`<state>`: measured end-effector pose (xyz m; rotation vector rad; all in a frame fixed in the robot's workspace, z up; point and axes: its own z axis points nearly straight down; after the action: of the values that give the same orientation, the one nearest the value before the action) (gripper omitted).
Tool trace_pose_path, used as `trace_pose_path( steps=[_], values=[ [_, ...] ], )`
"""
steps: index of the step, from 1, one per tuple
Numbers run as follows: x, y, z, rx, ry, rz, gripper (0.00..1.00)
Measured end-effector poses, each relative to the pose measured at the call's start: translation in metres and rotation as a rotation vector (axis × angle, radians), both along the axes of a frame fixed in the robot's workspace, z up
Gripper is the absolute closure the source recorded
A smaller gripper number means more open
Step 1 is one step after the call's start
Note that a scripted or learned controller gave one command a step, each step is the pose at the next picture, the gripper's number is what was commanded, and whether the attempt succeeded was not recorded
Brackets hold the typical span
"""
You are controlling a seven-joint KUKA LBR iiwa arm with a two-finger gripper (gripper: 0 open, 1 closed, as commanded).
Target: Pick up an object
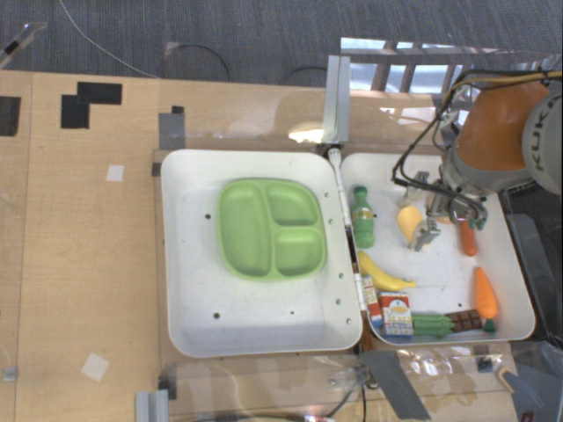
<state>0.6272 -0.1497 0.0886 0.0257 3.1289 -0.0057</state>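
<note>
- I found the gripper [428, 233] low inside the right bin [515, 262], in its upper half, with the arm [497, 130] reaching in from the right.
- Its tip sat just beside a yellow lemon-shaped object [407, 221], on that object's right; I could not tell whether the two were touching.
- I could not tell whether the tool was parted or closed, as the wrist and cabling hid that detail.
- I saw nothing raised off the bin floor. The yellow piece appeared to rest on the bin floor, so I judged the pick not yet accomplished.
- Other candidates lay in the same bin: a green bottle [361, 218] by the left wall, a banana [383, 274] below it, a small carton [396, 314] and a green vegetable [429, 325] along the near edge, a carrot [485, 294] and a red-orange piece [468, 237] to the right.
- The left bin [189, 262] held a green divided plate [269, 229], well apart from the tool.
- I judged that the grasp, the lift and confirmation of a hold all remained to be done.
</note>
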Motion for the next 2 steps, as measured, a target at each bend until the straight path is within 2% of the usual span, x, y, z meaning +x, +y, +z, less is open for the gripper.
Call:
trace_pose_path(
  steps=[1,2],
  values=[
    [0.01,0.066,0.0,0.004,-0.001,-0.01,0.0],
    [0.015,0.067,0.017,0.003,-0.019,-0.006,1.0]
  ],
)
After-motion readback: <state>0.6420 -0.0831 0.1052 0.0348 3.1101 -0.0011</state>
